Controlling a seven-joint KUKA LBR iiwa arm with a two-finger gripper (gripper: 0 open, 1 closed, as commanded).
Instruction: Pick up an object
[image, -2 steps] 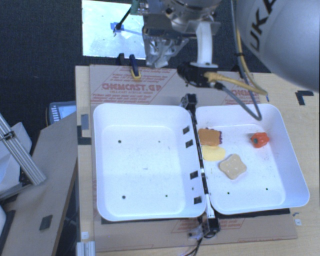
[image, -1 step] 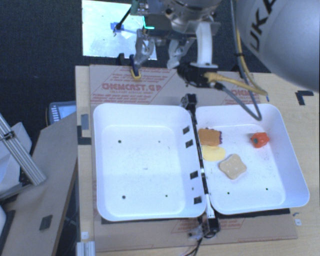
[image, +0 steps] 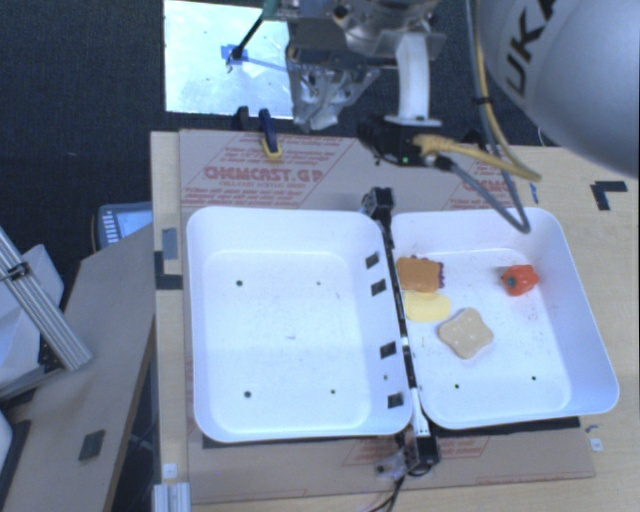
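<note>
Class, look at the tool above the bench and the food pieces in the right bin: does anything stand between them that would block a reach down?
Nothing visible does. The tool hangs beyond the bins' far edge, while the orange piece, the toast-shaped piece and the pieces by the divider lie uncovered in the right bin.
</note>
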